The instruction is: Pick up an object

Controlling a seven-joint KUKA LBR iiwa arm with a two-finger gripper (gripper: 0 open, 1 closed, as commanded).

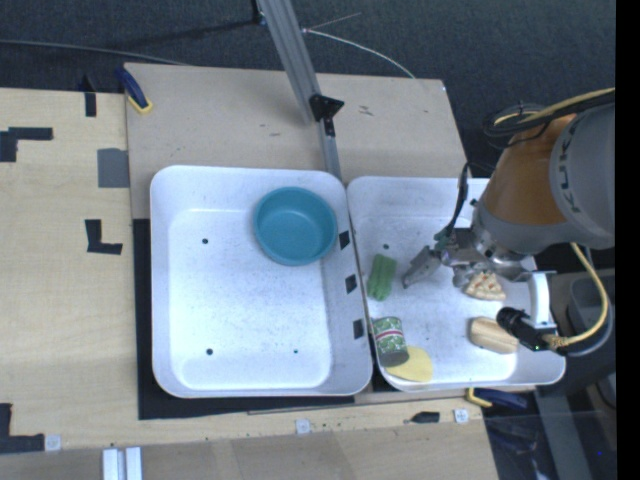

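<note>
The end effector (418,268) sits low over the right bin (400,203), fingers pointing toward the green block (381,277); whether they are spread or closed, cannot tell, and nothing shows between them; the green block lies just beside its tip, near the bin's left wall; a small can (390,339) and a yellow piece (414,365) crowd the near-left corner; a tan piece (492,335) lies right of them; the can's label is unreadable; open floor lies behind the block; the blue bowl (294,226) is in the left bin (190,298).
</note>
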